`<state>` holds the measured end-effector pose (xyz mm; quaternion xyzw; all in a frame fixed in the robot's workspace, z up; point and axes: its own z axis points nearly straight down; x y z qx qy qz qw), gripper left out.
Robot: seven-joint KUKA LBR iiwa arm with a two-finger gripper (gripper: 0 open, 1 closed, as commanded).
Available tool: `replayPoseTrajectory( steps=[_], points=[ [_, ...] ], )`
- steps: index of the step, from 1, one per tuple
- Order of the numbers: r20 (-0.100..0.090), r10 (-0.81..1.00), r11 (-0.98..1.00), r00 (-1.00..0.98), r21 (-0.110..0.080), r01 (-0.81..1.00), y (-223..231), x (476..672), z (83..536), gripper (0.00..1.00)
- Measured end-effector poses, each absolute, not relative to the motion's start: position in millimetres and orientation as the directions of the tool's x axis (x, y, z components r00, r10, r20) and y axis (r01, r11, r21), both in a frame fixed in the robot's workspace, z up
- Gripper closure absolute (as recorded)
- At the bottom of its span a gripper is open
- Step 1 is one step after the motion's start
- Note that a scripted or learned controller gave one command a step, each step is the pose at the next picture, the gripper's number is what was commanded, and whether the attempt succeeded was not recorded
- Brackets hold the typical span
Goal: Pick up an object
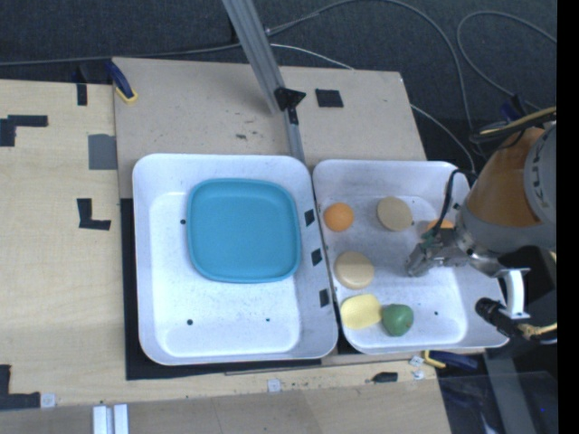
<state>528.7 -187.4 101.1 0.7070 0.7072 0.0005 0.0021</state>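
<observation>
The right bin (443, 328) holds several small items: an orange ball (338, 217), a tan round piece (394, 213), a beige round piece (355, 268), a yellow lump (361, 311) and a green lump (396, 319). My gripper (423, 259) hangs low over the right half of this bin, right of the beige piece and below the tan piece. It touches none of them. The arm's orange band (502, 188) rises behind it at the right edge.
The left bin (163, 328) carries a light blue square plate (243, 229). A grey metal pole (262, 52) slants down from the top to the gap between the bins. Cables (434, 34) lie on the dark floor at the upper right.
</observation>
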Motion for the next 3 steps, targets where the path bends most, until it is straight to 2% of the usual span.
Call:
replayPoseTrajectory(
  steps=[1,2,3],
  points=[
    [-0.001,1.0,0.001,-0.001,0.004,1.0,-178,528.2,156,1.0],
    [-0.001,1.0,0.0,0.0,0.004,1.0,-180,519.4,206,1.0],
    [-0.001,1.0,0.001,-0.001,0.003,1.0,-182,526.2,250,1.0]
  ],
)
